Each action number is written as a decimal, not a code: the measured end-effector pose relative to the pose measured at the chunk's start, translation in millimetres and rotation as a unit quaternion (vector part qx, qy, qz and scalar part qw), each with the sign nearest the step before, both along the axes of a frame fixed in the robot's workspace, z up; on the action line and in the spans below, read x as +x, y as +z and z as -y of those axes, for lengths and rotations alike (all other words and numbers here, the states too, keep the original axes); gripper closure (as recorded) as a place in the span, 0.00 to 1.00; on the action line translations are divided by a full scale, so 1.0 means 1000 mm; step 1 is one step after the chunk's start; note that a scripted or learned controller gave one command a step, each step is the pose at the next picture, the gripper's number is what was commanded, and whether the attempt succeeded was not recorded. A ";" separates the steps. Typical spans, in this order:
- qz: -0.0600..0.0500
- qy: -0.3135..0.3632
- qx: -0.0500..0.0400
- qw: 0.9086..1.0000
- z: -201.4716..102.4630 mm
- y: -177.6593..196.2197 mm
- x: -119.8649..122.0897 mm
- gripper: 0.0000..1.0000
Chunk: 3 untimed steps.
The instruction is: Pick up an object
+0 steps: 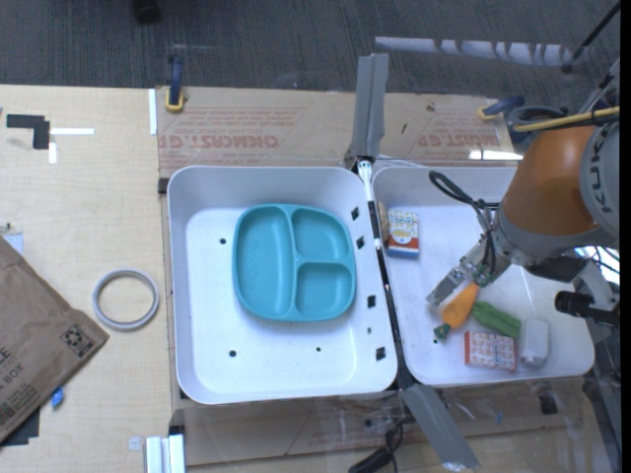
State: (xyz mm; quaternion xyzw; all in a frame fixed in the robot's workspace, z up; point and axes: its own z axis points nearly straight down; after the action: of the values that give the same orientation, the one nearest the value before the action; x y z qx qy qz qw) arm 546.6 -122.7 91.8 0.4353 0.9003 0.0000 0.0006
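Observation:
My gripper (449, 290) reaches down-left into the right bin (434, 358), under the grey arm with the orange band (552, 180). Its tip sits right over the upper end of an orange carrot-shaped toy (459, 308), touching or nearly touching it. A green pod-shaped toy (495, 318) lies just right of the orange one. A small red patterned packet (490, 349) and a pale grey-white object (533, 341) lie near the bin's front right. A small white box with red and blue print (402, 233) rests at the bin's back left.
The left bin (197, 294) holds a teal divided plate (294, 262). A roll of tape (125, 297) and a brown cardboard box (35, 348) lie on the wooden bench to the left. Cables run along the right side.

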 end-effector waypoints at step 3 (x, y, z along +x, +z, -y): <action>-0.001 -0.136 0.000 0.991 -0.018 -0.001 -0.069 0.00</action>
State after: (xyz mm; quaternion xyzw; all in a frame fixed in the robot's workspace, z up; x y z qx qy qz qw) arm 477.3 -104.6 91.1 0.5538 0.8327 -0.0003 -0.0009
